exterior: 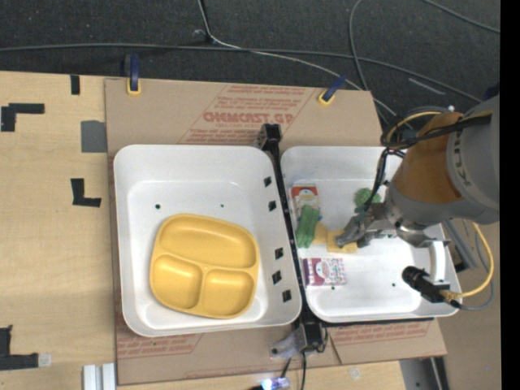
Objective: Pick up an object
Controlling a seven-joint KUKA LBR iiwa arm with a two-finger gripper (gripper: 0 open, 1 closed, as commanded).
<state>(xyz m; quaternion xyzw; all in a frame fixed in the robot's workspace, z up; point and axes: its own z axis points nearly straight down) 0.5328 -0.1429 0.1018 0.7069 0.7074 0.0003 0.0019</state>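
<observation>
One yellow block [340,240] lies just left of my jaws [351,236], beside the green packet [309,226]. Whether my jaws are released or clenched, I cannot tell.

A yellow tray [205,264] lies in a white bin [130,185]; a green packet [308,226] and a pink-and-white packet [325,272] are nearby.
</observation>
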